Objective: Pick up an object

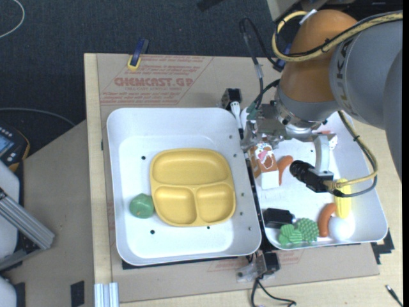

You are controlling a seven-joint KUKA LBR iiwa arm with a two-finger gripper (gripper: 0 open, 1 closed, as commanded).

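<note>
My gripper point(259, 133) hangs over the left part of the right bin point(377, 216), close to the wall between the bins. Directly below it is a small brown and white carton point(264, 164), and I cannot make out whether they touch. An orange piece point(285, 164) lies beside the carton. Nearer the front of that bin are a flat black item point(277, 216), a green bumpy toy point(298, 233), an orange-red sausage shape point(326, 219) and a white egg shape point(343, 229). The arm hides the bin's far part.
The left bin point(121, 146) holds a yellow divided plate point(192, 185) and a green ball point(142, 205) at the plate's left. Both bins sit on a cardboard sheet point(160, 75). A blue and yellow clip point(136, 55) lies at its far edge.
</note>
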